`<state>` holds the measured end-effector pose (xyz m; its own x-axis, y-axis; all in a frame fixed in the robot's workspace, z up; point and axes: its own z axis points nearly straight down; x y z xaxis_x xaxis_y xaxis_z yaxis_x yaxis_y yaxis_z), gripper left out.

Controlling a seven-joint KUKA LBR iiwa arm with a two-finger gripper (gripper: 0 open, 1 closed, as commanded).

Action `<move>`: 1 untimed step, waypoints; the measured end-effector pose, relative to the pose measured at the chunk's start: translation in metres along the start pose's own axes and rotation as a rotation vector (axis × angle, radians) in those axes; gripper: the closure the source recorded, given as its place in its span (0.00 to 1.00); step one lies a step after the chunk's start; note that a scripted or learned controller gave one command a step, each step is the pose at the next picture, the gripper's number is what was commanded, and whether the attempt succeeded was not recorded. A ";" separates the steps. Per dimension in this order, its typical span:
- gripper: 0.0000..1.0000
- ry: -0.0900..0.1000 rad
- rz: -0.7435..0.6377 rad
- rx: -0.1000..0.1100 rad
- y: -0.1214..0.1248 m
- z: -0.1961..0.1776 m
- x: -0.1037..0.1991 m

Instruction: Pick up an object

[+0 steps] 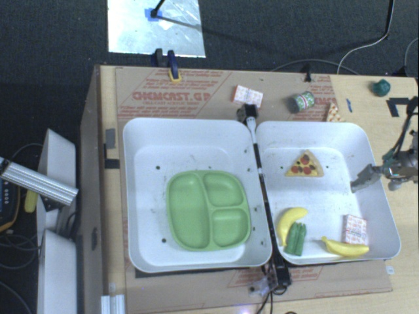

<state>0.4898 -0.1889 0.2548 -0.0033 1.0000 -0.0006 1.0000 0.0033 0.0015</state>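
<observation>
The right bin (pixel 340 139) holds a pizza slice (pixel 304 165) near its back. Along its front lie a yellow banana (pixel 290 221), a green bean bundle (pixel 296 239), a second banana (pixel 345 247) and a small red-patterned box (pixel 354 229). My gripper (pixel 363 176) hangs over the right rim of this bin, to the right of the pizza slice and above the box. It touches none of these objects. Nothing shows in its grasp.
A green divided plate (pixel 209 209) lies in the left bin (pixel 150 149). On the bench behind the bins sit a small box (pixel 247 96), a can (pixel 303 101), a cracker (pixel 332 112) and a teal object (pixel 382 87).
</observation>
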 end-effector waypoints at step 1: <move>0.00 0.001 0.000 0.003 0.034 0.109 0.040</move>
<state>0.5237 -0.1485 0.1454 -0.0032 1.0000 0.0008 1.0000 0.0032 -0.0015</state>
